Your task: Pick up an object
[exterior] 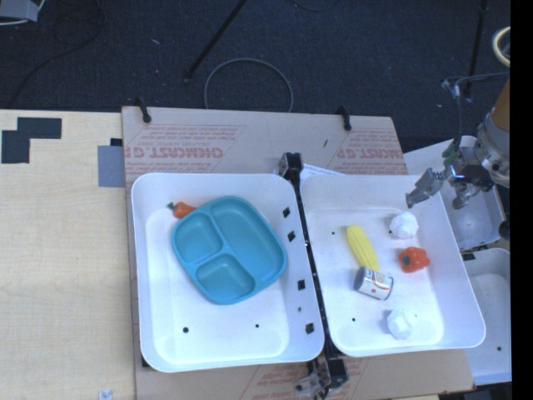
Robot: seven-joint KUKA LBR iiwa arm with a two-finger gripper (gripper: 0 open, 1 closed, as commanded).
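White lump [399, 324] nearest; corn [361, 247] lies lengthwise, tip pointing away; fingers [419, 192] apart.

You've got 2 white bins side by side: L bin [138, 265] & R bin [468, 294], rims touching along a black strip [310, 282] w/ a clamp [291, 164] at the far end. Both sit on a cardboard sheet [208, 144] w/ red print, upside down from your view. 2 black clips [143, 112] hold its far edge. Left of that, pale wood bench [58, 265] w/ a black mark [29, 136] & a grey patch [109, 165]. Beyond: dark carpet [125, 40], a cable loop [248, 63], a slanted rod [221, 32].
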